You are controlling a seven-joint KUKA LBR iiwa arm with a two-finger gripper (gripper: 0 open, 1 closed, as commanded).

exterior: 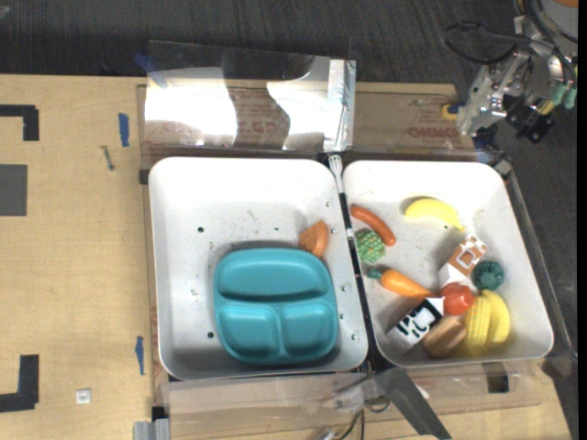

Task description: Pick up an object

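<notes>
My gripper [479, 108] hangs at the top right, beyond the far rim of the right bin [527, 246] and above none of the objects. The right bin holds a yellow banana [431, 211], a red sausage [373, 225], a green knobbly piece [371, 246], a carrot [402, 283], a small orange-and-white box [468, 257], a dark green piece [489, 273], a red tomato [457, 296], a yellow corn cob [488, 319], a black-and-white tag [420, 319] and a brown piece [445, 335]. Nothing shows in the gripper's grasp.
The left bin [183, 209] holds a teal divided tray [275, 305] and a small orange piece [315, 239] by the divider. A clear plastic sheet [266, 108] stands behind the left bin. Cables [477, 39] trail near the arm.
</notes>
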